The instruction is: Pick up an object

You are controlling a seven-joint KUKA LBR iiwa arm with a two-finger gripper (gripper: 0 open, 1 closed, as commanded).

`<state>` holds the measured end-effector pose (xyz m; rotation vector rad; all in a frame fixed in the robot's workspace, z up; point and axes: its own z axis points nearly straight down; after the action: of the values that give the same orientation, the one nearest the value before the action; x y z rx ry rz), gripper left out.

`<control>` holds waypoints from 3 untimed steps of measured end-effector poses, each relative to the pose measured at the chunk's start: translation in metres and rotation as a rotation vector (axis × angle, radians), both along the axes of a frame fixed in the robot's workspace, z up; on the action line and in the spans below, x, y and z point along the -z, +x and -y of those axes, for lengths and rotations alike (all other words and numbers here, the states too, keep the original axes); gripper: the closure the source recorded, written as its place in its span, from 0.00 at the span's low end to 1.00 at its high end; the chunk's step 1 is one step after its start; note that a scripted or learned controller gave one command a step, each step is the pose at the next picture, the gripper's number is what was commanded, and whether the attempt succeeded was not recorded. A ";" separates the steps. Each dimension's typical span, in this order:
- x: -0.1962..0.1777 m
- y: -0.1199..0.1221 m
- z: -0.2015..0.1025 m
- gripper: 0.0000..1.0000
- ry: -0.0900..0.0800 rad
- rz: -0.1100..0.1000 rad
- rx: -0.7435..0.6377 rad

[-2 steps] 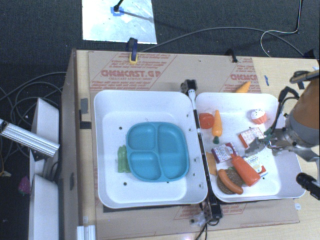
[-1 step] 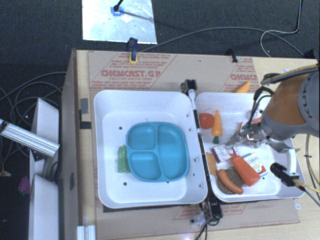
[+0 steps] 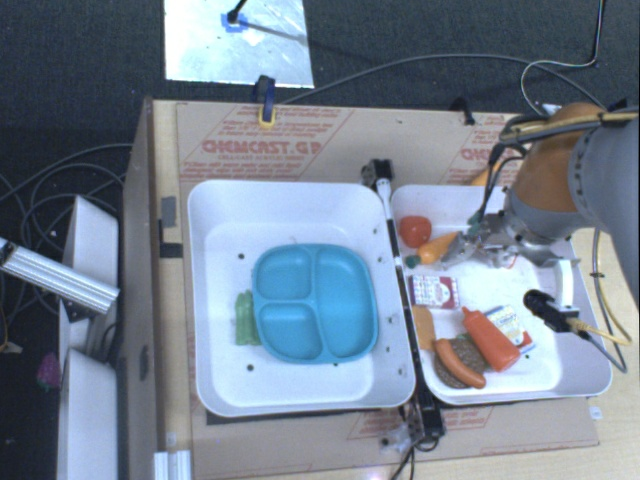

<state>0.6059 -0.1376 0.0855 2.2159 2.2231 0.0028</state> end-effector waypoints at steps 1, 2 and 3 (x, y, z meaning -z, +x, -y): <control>0.002 -0.055 -0.055 0.00 0.001 -0.003 0.000; 0.001 0.015 -0.039 0.00 0.000 0.000 -0.001; 0.006 0.051 -0.045 0.00 0.004 -0.061 -0.004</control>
<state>0.6574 -0.0924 0.0794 2.2431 2.2596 -0.0616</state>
